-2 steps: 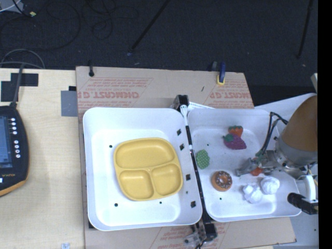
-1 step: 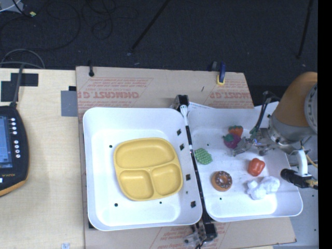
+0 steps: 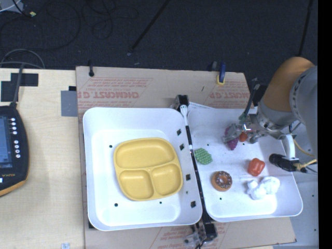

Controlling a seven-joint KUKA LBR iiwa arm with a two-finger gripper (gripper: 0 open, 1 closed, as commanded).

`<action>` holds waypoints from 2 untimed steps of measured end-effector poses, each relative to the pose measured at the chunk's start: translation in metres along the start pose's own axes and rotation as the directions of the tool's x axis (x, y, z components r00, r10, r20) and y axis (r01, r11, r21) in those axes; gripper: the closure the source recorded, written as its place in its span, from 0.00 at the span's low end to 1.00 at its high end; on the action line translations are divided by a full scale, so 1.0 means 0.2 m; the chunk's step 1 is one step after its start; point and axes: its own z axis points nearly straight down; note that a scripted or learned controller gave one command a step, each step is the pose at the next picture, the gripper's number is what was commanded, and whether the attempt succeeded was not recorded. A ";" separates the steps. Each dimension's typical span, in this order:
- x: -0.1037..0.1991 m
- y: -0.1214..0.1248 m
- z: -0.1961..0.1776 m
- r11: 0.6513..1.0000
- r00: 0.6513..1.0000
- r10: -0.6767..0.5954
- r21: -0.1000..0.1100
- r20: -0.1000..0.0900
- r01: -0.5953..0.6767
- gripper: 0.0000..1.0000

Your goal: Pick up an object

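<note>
In the right bin (image 3: 290, 204), my gripper (image 3: 239, 134) is low over the upper middle, reaching in from the right. A small purple object (image 3: 232, 143) lies right under its left side, with a bit of orange-red (image 3: 243, 137) beside it; whether either is gripped is hidden. A green knobbly piece (image 3: 203, 156) lies near the bin's left wall. A brown donut (image 3: 222, 181) sits below the middle. A red pepper-like toy (image 3: 256, 166) and a white crumpled item (image 3: 262, 187) lie to the lower right.
The left bin (image 3: 98, 139) holds a yellow divided plate (image 3: 148, 168). A black divider clamp strip (image 3: 188, 154) runs between the bins. A pendant controller (image 3: 10, 149) lies on the bench at far left. The arm's orange band (image 3: 290, 84) looms over the right bin's upper right.
</note>
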 end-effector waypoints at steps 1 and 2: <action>-0.01 -0.01 -0.05 1.000 1.000 0.000 0.003 0.000 0.000 1.00; 0.53 -0.04 0.01 1.000 1.000 -0.004 0.006 -0.004 0.004 1.00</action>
